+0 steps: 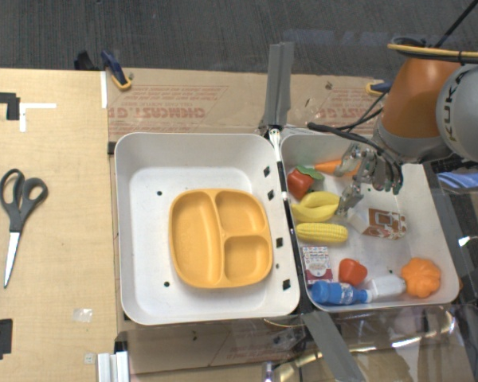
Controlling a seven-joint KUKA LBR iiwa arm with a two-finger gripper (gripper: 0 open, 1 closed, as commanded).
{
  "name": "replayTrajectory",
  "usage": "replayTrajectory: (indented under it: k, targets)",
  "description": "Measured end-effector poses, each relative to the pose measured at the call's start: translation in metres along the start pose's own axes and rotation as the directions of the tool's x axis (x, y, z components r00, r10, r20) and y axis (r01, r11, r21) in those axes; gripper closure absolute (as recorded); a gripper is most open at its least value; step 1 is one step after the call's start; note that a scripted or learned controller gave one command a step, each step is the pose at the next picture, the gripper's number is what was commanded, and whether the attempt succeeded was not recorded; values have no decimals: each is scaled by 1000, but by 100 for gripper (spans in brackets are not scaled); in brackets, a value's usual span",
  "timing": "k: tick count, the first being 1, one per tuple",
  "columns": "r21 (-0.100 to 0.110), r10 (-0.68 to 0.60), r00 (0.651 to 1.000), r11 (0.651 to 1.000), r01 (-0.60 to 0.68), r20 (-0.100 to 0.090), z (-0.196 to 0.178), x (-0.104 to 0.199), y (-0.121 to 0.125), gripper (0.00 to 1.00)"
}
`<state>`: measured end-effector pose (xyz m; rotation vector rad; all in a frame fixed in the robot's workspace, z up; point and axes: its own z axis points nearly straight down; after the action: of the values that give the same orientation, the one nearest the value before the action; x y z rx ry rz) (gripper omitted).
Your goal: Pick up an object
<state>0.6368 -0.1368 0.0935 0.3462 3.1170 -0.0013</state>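
One tool (357,191) — fingers apart, nothing between them — above the yellow banana (315,206).

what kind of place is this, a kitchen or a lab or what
Most likely a robotics lab bench, not a kitchen: a robot arm reaches over two white bins, the food is toys like plastic corn, and scissors lie on the bench.

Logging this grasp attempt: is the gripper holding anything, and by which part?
Nothing is held. The gripper hangs over the right bin beside the banana.
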Motion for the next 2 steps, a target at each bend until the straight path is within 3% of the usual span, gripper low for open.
replayTrajectory:
  k: [1,2]
  targets:
    - [1,112,994,994,-112,-3,1,56,26,0]
    - [0,135,991,991,-135,-3,1,52,31,0]
